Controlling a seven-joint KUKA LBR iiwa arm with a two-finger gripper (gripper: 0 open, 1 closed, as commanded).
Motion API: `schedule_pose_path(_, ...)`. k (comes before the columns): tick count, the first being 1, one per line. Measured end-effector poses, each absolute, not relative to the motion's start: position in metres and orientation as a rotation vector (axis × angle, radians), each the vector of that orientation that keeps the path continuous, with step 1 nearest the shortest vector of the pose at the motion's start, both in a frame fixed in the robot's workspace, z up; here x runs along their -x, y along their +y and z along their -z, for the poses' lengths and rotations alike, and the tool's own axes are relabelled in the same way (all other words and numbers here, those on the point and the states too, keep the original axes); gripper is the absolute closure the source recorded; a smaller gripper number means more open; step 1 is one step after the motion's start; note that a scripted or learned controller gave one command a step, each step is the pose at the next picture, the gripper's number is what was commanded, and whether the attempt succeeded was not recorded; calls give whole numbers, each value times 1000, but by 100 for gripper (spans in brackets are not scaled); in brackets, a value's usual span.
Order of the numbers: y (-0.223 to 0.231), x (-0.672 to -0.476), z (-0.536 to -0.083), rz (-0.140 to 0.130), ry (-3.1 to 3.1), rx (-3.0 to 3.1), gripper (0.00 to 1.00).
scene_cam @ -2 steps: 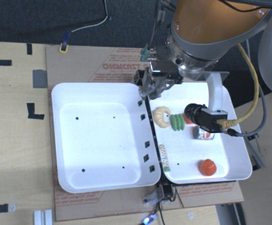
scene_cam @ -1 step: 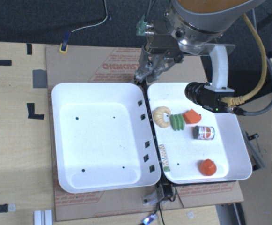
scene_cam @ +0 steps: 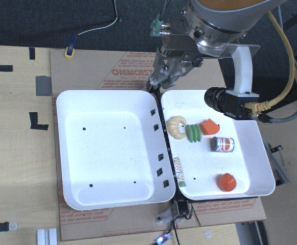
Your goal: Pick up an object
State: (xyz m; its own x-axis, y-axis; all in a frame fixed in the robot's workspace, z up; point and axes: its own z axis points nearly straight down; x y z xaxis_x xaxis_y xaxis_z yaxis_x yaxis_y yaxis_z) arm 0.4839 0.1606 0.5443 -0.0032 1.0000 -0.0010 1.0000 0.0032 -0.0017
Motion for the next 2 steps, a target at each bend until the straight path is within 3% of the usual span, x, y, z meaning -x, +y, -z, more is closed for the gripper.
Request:
schedule_pose_path(1, 161, -484, -554, -5, -2226, 2216, 100)
schedule_pose_path(2, 137, -481, -346, -29, -2214, 2217, 100)
